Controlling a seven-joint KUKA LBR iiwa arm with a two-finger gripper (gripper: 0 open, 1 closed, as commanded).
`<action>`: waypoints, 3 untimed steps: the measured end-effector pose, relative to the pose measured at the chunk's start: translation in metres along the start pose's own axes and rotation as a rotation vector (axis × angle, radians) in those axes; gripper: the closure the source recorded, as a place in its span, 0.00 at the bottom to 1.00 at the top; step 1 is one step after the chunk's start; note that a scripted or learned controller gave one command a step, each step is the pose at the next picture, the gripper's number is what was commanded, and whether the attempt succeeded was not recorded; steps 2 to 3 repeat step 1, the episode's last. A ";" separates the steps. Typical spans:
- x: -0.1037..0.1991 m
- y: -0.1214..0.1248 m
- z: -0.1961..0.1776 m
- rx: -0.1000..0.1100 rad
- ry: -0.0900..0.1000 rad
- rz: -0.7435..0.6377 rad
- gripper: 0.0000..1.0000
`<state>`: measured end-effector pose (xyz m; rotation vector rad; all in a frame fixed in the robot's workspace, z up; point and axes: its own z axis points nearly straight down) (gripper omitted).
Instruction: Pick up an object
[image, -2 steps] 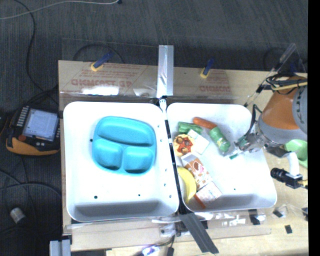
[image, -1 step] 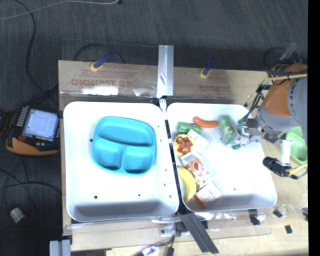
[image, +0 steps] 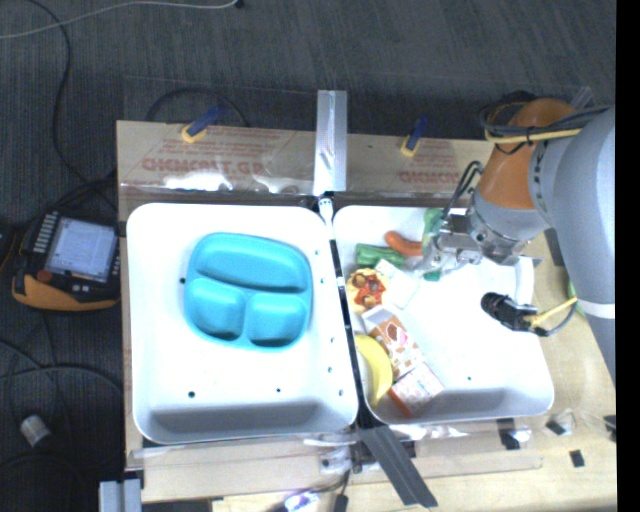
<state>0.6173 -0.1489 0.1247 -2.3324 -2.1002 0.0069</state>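
The gripper hangs over the right bin, toward that bin's 12 o'clock edge, with the grey arm and its orange band reaching in from 3 o'clock. Whether the pincer is apart or together cannot be told from this angle, and nothing can be seen clamped in it.

The loose objects lie along the right bin's 9 o'clock side. A small orange carrot-like piece lies just at 9 o'clock of the gripper, close to it. A green piece lies beside the orange one, at its 8 o'clock. Below them sits a red printed packet against the bin's wall, with a white card just at its 3 o'clock. Further toward 6 o'clock come a small printed box, a banana at the box's 7 o'clock along the wall, and a second small box with an orange end near the bin's 7 o'clock corner.

The left bin holds a blue three-compartment tray lying flat near its middle. A handheld control pendant lies off the bench at 9 o'clock.
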 end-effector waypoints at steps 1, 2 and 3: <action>0.047 0.045 -0.113 -0.004 -0.003 -0.095 1.00; 0.047 0.045 -0.113 -0.004 -0.003 -0.095 1.00; 0.047 0.045 -0.113 -0.004 -0.003 -0.095 1.00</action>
